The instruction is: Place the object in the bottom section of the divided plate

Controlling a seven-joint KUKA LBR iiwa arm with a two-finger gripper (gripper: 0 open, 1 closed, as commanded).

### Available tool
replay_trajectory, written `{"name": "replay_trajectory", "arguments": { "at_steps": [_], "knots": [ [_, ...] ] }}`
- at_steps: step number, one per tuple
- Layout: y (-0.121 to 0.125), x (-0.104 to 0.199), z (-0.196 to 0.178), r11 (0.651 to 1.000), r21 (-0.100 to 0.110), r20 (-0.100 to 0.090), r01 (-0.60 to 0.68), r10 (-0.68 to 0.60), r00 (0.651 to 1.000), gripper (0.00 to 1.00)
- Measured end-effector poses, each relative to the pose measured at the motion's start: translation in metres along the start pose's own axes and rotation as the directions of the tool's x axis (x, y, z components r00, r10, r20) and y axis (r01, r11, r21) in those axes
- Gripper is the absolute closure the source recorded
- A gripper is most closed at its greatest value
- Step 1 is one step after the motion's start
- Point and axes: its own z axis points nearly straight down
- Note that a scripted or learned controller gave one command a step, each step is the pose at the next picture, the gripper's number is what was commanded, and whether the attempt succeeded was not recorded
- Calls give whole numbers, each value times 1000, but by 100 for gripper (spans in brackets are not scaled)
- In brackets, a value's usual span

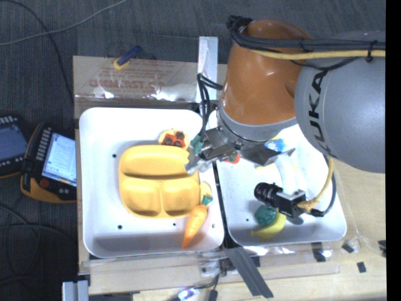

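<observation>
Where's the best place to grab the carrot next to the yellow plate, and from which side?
Grip the carrot across its thick orange middle, coming from above. It lies slanted beside the divided plate, so close across its width, clear of the plate's rim and the bin wall.

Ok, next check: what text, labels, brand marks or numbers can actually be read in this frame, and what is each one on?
"KUKA", partly cut off, in dark letters running sideways on the grey arm.
Reddish printing on the clear plastic bag above the left bin: too blurred to read.
Screen of the handheld pendant at the left: lit, but its contents are too small to read.
No other text is legible.
</observation>
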Motion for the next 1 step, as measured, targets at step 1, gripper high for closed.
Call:
{"name": "replay_trajectory", "arguments": {
  "at_steps": [1],
  "knots": [
    [24,75,47,994,1,-2,-113,113,994,100]
  ]
}}
